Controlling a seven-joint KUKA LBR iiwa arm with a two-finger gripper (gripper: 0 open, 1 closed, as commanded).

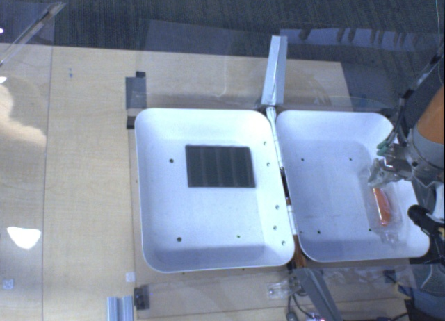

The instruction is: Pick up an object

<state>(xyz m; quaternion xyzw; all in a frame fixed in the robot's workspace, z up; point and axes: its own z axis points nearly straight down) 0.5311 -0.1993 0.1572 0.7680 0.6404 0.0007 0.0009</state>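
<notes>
Apparently the pick is not done: the clear packet with the orange item (384,208) lies on the floor of the right bin (327,194), near its right wall. The gripper (386,171) hovers at the packet's upper end; I cannot tell its state, and the lift remains.

gripper (386,168) over the right bin (327,194), near its right wall | packet (384,207) in the right bin, just below the gripper, lying along the right wall | left bin (156,194) well to the left of the gripper, touching the right bin | dark pad (220,167) in the left bin, at its middle
</notes>
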